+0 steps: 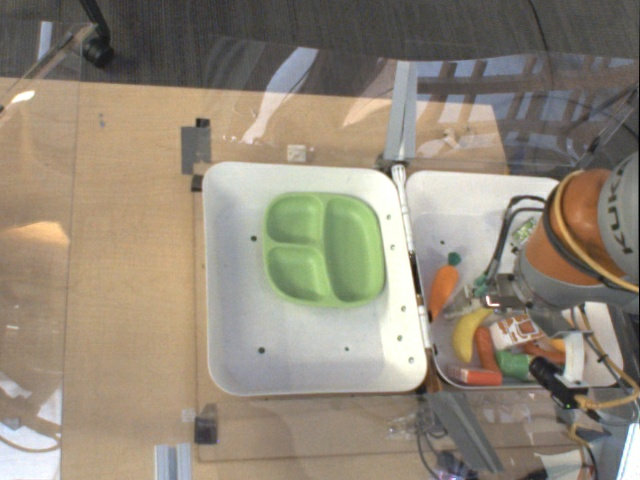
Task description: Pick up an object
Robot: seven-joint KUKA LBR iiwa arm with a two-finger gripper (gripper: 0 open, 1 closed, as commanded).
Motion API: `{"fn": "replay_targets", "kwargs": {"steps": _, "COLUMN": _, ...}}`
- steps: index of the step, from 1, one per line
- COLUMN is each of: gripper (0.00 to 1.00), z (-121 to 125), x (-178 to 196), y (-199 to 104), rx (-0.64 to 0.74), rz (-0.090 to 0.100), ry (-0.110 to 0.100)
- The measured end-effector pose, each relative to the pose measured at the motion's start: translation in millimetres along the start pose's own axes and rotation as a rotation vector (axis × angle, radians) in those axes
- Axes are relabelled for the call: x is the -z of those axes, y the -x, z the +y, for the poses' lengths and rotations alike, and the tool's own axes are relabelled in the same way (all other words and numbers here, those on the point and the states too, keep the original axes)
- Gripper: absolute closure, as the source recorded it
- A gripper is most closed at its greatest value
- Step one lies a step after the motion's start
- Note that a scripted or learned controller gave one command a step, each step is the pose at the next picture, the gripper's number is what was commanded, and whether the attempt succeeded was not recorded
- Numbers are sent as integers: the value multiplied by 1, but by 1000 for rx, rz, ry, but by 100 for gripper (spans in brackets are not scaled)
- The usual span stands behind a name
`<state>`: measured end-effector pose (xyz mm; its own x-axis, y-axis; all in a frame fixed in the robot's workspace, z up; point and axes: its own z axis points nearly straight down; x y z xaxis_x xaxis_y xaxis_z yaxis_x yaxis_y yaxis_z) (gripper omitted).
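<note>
The right bin [470,203] holds a pile of toy foods in its near left part. An orange carrot with a green top [443,286] lies by the left wall. A yellow banana [466,334] lies beside it, then an orange-red piece [486,348], a green piece [515,365] and a red stick [476,376] along the near wall. A small white and red carton [516,330] rests on the pile. My gripper [497,296] hangs low over the pile, just right of the carrot and above the banana. The arm's body hides its tips.
The left bin [235,298] bears a green divided plate [325,249] in its middle. The arm, with its orange band [580,223] and cables, covers the right half of the right bin. A metal divider [400,128] stands behind the two bins.
</note>
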<state>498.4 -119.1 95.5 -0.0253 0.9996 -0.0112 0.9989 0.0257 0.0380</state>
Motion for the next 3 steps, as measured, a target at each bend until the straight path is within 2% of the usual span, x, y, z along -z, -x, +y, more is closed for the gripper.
{"fn": "replay_targets", "kwargs": {"steps": 1, "gripper": 100, "z": 4, "x": 11, "y": -1, "rx": 3, "rz": -1, "ry": 7}}
{"fn": "replay_targets", "kwargs": {"steps": 2, "gripper": 0, "z": 3, "x": 11, "y": -1, "rx": 3, "rz": 0, "ry": 6}}
{"fn": "replay_targets", "kwargs": {"steps": 3, "gripper": 0, "z": 36, "x": -2, "y": -5, "rx": 72, "rz": 3, "ry": -17}}
